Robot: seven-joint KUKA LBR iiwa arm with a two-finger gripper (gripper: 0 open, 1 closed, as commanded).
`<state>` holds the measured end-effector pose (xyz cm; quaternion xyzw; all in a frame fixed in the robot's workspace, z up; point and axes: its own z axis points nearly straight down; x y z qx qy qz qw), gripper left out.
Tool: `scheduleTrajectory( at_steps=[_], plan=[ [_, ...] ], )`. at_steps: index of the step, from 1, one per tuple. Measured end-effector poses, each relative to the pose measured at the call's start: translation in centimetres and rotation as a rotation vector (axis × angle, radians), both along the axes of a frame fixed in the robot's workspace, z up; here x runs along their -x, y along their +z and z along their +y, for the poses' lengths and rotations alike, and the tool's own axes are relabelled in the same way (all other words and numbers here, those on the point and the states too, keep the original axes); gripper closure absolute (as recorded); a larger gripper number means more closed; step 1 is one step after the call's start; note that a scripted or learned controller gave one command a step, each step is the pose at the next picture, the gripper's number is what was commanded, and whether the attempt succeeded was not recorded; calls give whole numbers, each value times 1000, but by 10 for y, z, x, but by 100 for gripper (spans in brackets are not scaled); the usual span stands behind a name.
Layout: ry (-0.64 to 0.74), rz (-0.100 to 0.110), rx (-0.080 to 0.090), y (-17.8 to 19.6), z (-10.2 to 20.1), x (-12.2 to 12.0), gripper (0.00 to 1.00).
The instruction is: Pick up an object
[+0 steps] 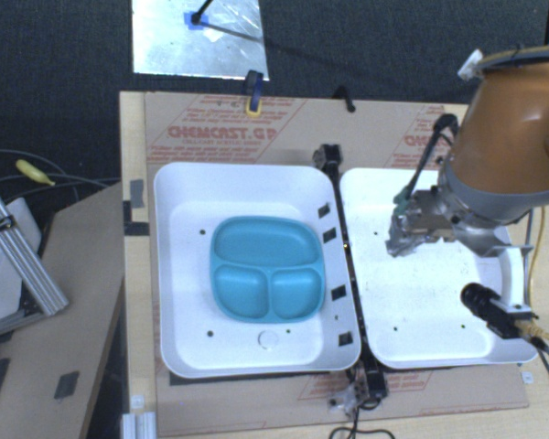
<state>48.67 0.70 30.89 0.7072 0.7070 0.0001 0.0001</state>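
My pincer [401, 236] hangs over the right bin [439, 337], toward its 9 o'clock edge; grip state can't be told. Blue divided plate [265, 268] sits centre of left bin [178, 208]. Cardboard [229, 126] at 12 o'clock reads "CHEMCAST GP" in red.

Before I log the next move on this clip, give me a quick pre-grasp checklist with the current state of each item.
1. Object to pick is in plain sight: ok, a blue divided plate lies flat in the left bin.
2. Gripper above the plate: not ok, it is over the right bin.
3. Gripper already holding something: cannot tell, its tip is too small and dark.
4. Plate clear of the bin walls: ok, white floor shows all round it.
5. Divider between the bins lies on the path leftward: ok to note, so lift first.
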Motion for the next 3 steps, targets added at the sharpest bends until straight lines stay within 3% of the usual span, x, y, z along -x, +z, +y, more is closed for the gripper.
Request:
scheduleTrajectory(
  at_steps=[1,2,3],
  plan=[
    [6,0,-1,-21,34,0,100],
    [3,-7,0,33,20,-1,100],
    [12,-6,-4,72,97,0,100]
  ],
)
